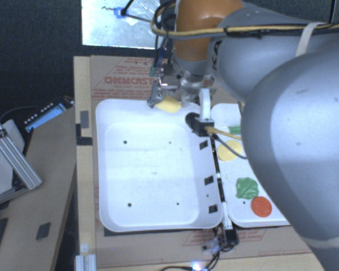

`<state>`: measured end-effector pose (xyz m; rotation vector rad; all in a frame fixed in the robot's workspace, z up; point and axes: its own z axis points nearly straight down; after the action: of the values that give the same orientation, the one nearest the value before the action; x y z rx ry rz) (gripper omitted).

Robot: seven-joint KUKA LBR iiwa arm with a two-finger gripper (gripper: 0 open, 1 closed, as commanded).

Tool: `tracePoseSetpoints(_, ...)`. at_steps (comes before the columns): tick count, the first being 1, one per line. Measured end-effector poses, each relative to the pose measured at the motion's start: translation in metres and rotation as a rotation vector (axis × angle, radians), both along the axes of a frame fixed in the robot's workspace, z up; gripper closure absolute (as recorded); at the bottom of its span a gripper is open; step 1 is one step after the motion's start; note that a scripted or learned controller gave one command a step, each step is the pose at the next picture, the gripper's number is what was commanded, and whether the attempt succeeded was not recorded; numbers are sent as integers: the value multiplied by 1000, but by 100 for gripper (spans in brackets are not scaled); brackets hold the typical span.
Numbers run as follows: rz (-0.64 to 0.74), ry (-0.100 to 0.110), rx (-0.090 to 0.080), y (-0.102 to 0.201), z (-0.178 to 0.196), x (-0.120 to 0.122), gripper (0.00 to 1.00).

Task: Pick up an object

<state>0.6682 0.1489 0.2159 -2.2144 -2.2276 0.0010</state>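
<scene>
My gripper [168, 99] hangs over the far edge of the left bin [152, 219]. A pale yellow object [169, 105] sits between its fingers [153, 98], right at the bin's back wall, and the gripper is shut on it. The large grey arm comes in from the right and covers much of the right bin [260, 223].
In the right bin lie a flat yellow piece [230, 150], a green object [247, 188], an orange-red round object [262, 206] and a thin green strip [234, 130] near the arm. The arm hides the rest of that bin.
</scene>
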Motion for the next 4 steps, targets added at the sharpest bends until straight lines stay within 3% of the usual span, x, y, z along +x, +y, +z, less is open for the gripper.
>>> tracePoseSetpoints(1, 0, -21, 3, -22, 208, 1, 100)
tracePoseSetpoints(2, 6, -9, 4, 58, 246, 0, 100)
tracePoseSetpoints(3, 0, -6, 2, 77, 268, 0, 100)
tracePoseSetpoints(4, -7, 9, -2, 46, 195, -76, 100)
